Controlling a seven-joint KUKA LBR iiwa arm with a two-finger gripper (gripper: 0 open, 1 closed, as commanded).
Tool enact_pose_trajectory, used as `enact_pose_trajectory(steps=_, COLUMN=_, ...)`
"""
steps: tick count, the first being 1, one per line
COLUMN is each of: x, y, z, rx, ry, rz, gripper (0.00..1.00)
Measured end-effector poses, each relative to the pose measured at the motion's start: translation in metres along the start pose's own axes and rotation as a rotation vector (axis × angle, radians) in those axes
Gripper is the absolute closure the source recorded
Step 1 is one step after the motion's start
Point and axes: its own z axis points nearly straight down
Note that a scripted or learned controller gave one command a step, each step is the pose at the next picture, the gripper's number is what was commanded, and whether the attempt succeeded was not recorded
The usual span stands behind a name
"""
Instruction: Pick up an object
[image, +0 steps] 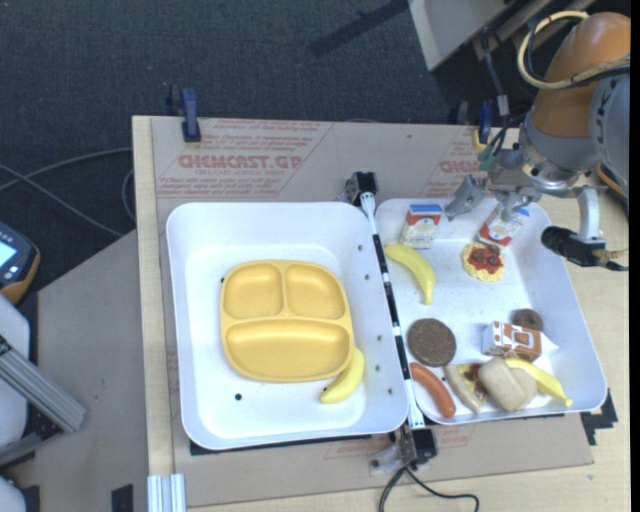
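The left bin holds a yellow tray with a banana at the tray's near right corner. The right bin holds a second banana along its left edge, a brown disc mid-bin, a sausage near the front edge and a carton at the far left corner. The gripper hangs over the right bin's far edge, fingers spread wide, holding nothing.

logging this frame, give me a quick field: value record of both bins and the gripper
left bin: yellow divided plate; banana at its lower right corner
right bin: milk carton, banana, small pizza, brown round patty, hot dog, bread roll
gripper: open, above the right bin's far edge, holding nothing
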Motion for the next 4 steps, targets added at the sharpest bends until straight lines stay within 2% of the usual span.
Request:
enact_pose_trajectory(steps=1, x=-0.061, y=-0.017, z=0.054, rx=0.008, ry=0.001, rz=0.007, gripper=0.0)
enact_pose_trajectory(steps=2, x=-0.069, y=-0.023, z=0.091, rx=0.002, ry=0.003, rz=0.004, gripper=0.0)
enact_pose_trajectory(steps=3, x=-0.068, y=-0.02, z=0.077, rx=-0.005, ry=0.0, rz=0.001, gripper=1.0)
enact_pose_trajectory(steps=4, x=0.008, y=0.001, z=0.091, rx=0.0, ry=0.002, rz=-0.005, gripper=1.0)
